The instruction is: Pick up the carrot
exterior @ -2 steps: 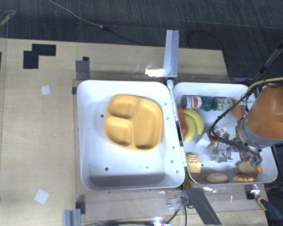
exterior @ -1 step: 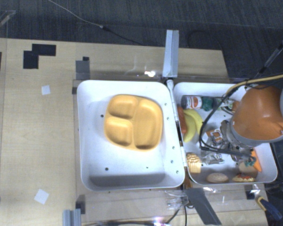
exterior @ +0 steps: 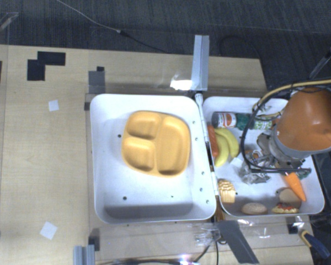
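Claw in right bin | grip state: cannot tell | carrot just right, apart

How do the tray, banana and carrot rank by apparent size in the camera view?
Largest to smallest:
1. tray
2. banana
3. carrot, though the arm may cover part of it.

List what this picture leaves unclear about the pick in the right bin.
- Tool: camera view, under the orange wrist band; finger state unreadable.
- Tapered orange carrot: its upper end runs under the tool's metal; contact cannot be judged.
- Dark bottle with red-and-white label: its right part sits behind cables.
- Small food pieces along the shallow white right bin's front wall: too small to identify.
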You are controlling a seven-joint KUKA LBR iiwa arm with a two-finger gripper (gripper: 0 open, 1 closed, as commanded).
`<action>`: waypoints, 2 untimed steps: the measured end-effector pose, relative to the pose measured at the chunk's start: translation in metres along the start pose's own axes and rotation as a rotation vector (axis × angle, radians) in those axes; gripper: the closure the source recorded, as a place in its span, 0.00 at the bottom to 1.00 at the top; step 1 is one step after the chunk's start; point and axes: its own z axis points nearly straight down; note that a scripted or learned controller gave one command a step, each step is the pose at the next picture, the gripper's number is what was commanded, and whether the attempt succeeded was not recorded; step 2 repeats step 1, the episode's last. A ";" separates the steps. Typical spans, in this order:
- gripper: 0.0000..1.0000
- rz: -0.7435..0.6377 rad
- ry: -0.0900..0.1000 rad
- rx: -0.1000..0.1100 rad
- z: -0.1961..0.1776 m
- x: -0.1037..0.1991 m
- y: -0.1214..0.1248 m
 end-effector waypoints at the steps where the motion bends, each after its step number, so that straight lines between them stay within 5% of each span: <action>1: 1.00 -0.216 0.002 0.004 0.001 0.043 -0.062; 2: 1.00 -0.216 0.002 0.004 0.001 0.043 -0.062</action>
